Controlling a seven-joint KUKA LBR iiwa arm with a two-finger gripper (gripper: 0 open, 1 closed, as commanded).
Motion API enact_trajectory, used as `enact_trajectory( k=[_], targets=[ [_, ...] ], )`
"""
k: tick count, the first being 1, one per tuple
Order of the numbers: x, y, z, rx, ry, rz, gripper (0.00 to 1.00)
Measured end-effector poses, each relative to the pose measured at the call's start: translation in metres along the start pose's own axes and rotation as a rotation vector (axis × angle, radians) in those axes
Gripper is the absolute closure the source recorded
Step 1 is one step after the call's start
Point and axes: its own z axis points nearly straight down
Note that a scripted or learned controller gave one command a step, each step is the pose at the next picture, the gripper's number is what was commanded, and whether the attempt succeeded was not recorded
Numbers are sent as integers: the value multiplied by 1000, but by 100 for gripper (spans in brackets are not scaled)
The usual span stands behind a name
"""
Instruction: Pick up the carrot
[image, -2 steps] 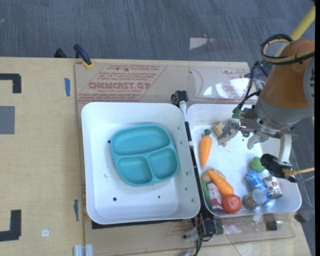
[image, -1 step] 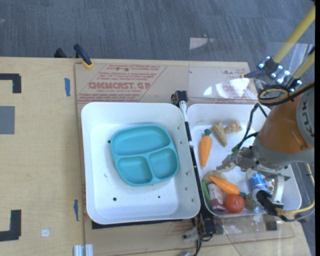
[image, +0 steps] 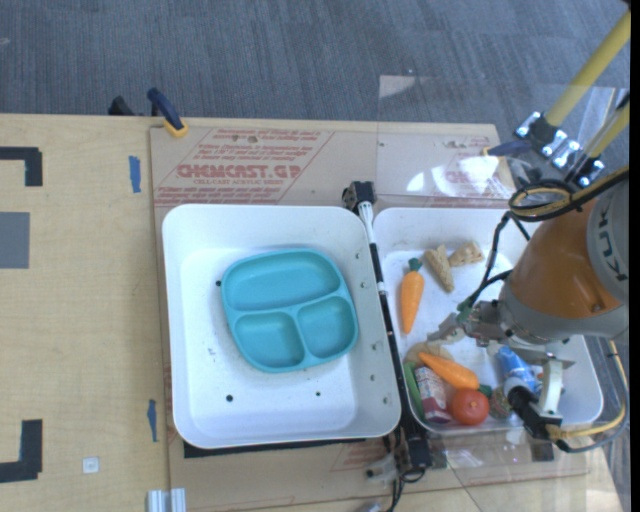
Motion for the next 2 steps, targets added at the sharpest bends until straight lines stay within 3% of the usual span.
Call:
enact_trajectory(
  k=[1,2],
  targets=[
    [1,-8,10,28,1,171,0],
    [4,-10,9,33,4,-3,0]
  ],
)
